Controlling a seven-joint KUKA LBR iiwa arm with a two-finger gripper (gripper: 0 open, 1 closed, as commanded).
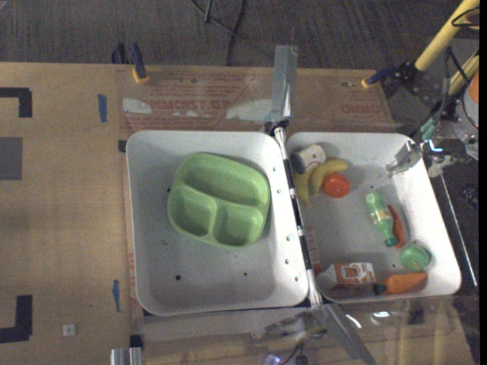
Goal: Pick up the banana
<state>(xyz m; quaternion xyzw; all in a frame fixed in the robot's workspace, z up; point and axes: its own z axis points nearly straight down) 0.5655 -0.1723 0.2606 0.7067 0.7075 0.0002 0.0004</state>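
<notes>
The yellow banana (pixel 314 179) lies in the right bin (pixel 358 234), at its upper left, close to the wall shared with the left bin. A white cup (pixel 308 157) touches its top end and a red tomato (pixel 335 185) sits against its right side. My gripper (pixel 415 155) hovers over the right bin's upper right corner, well to the right of the banana, with nothing seen in it. The arm (pixel 464 124) comes in from the right edge.
A green divided plate (pixel 220 199) rests in the left bin (pixel 152 265). The right bin also holds a green bottle (pixel 378 211), a red pepper (pixel 397 226), a green round piece (pixel 415 257), a carrot (pixel 403 282) and a juice box (pixel 351 274).
</notes>
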